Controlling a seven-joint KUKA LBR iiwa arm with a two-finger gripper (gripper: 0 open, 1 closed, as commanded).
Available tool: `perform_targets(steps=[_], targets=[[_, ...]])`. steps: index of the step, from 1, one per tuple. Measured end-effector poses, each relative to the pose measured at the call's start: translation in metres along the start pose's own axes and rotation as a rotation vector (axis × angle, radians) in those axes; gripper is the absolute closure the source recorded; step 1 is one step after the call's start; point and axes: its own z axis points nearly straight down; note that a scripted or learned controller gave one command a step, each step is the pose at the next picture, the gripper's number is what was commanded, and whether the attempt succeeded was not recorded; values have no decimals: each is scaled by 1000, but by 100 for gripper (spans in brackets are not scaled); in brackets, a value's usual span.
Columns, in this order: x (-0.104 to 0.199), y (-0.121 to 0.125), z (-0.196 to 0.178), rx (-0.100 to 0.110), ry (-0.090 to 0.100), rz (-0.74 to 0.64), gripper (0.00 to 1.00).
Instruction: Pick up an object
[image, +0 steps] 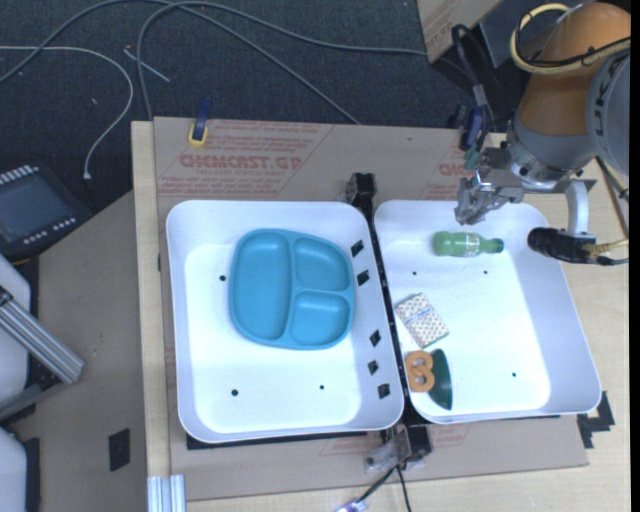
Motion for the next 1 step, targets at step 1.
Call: perform_targets(steps=[1], targets=[[0, 1, -37, 1, 0, 0, 100]])
